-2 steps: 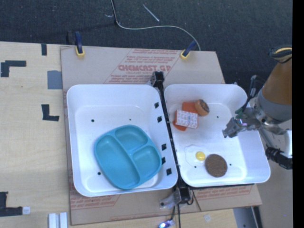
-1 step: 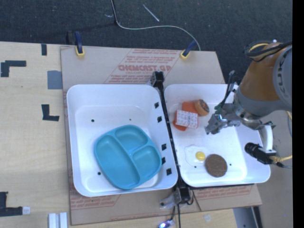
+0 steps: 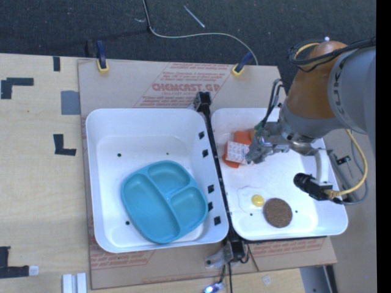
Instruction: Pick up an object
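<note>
In the right bin (image 3: 330,227), an orange and white packet (image 3: 237,148) lies near the left wall. My gripper (image 3: 255,154) hangs just right of the packet, at its edge, low over the bin floor. A fried egg toy (image 3: 253,199) and a brown round cookie (image 3: 278,212) rest nearer the front of this bin. A blue divided plate (image 3: 164,200) sits in the left bin (image 3: 107,127).
The grey arm with its orange band (image 3: 317,96) covers the right bin's back right part. A black connector with yellow cable (image 3: 313,187) hangs over the bin's right side. A black divider (image 3: 211,157) runs between the bins.
</note>
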